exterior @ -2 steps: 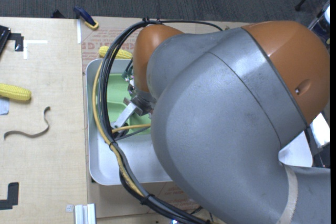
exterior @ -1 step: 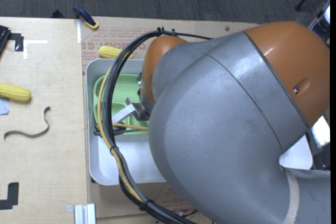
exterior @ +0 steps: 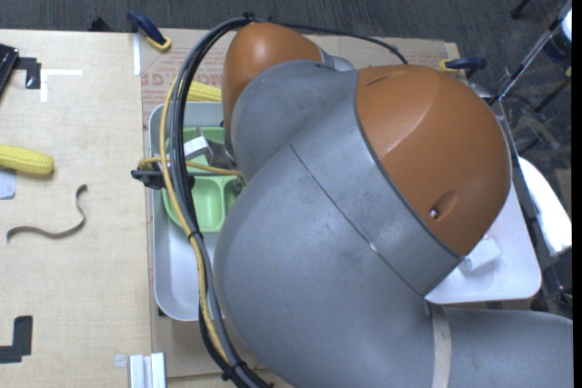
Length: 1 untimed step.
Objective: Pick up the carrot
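Note:
My grey arm (exterior: 364, 232) with its orange bands (exterior: 436, 150) reaches across the bench and hides most of both bins. Of the left white bin (exterior: 173, 286) I see only the left wall and a strip of floor. A light green compartment dish (exterior: 207, 195) lies in it, partly under the arm. A yellow object (exterior: 205, 91) peeks out at the bin's back edge. What lies under the arm is hidden.
A corn cob (exterior: 25, 161) and a brown curved strip (exterior: 55, 227) lie on the wooden bench to the left. Black and yellow cables (exterior: 186, 195) loop over the left bin. A corner of the right bin (exterior: 509, 277) shows. Blue clamps (exterior: 150, 30) sit at the back.

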Available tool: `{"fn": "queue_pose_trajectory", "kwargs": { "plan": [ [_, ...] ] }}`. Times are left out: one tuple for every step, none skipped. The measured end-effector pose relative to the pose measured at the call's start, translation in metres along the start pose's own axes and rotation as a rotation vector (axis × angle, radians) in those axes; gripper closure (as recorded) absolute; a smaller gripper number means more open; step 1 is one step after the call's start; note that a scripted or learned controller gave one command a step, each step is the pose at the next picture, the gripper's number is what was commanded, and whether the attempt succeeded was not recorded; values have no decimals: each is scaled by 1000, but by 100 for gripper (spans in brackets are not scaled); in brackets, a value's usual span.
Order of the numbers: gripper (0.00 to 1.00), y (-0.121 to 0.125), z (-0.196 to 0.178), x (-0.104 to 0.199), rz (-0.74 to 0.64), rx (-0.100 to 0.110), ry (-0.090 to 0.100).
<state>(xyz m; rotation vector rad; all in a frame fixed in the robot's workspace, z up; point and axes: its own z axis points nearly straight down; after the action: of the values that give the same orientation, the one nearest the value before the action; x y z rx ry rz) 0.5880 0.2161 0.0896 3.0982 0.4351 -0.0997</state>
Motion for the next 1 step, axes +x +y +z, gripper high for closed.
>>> {"fn": "queue_pose_trajectory", "kwargs": {
  "plan": [
    [100, 6, 3, -15, 18, 3, -59]
  ]
}}
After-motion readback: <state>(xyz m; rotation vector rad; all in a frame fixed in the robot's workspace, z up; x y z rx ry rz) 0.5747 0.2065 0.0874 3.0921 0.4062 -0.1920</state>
